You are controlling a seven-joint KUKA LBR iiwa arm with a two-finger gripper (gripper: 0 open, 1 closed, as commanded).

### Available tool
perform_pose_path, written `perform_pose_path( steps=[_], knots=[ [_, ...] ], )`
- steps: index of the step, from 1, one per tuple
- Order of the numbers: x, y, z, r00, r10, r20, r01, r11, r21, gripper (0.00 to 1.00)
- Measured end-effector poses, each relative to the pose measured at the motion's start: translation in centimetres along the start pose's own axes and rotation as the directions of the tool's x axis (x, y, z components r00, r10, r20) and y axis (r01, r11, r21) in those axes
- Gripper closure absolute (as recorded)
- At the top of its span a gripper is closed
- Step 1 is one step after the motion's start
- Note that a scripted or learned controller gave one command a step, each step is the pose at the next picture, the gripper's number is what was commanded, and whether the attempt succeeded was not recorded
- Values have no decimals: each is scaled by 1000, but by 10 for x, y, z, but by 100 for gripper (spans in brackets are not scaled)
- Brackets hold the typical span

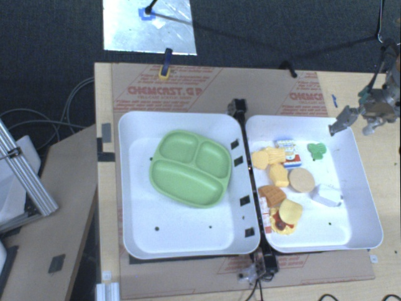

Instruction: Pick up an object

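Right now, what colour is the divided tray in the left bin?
Light green divided tray, clearest in the camera view.

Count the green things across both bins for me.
2. A green divided plate lies in the left bin; a small green toy sits near the right bin's far edge. The toy pile could hide more.

Green divided plate (190,167), white bins (141,231), small green toy (317,150).

We see smooth white plastic bins (188,246), a matt green plastic tray (191,168), brown cardboard (207,86) beneath, and a shiny metal sheet (149,17).
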State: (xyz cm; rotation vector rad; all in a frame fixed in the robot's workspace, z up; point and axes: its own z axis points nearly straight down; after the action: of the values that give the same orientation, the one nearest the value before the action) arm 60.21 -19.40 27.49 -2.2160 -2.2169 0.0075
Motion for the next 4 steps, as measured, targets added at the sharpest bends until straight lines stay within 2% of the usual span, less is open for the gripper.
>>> perform_pose_path(
  steps=[1, 3, 4],
  knots=[
    [1, 2, -6, 1000, -3, 2, 3, 1000, -11, 0],
    [-1, 13, 116, 1000, -1, 1, 1, 1000, -6, 0],
    [-2, 19, 159, 1000, -3, 2, 3, 1000, -7, 0]
  ],
)
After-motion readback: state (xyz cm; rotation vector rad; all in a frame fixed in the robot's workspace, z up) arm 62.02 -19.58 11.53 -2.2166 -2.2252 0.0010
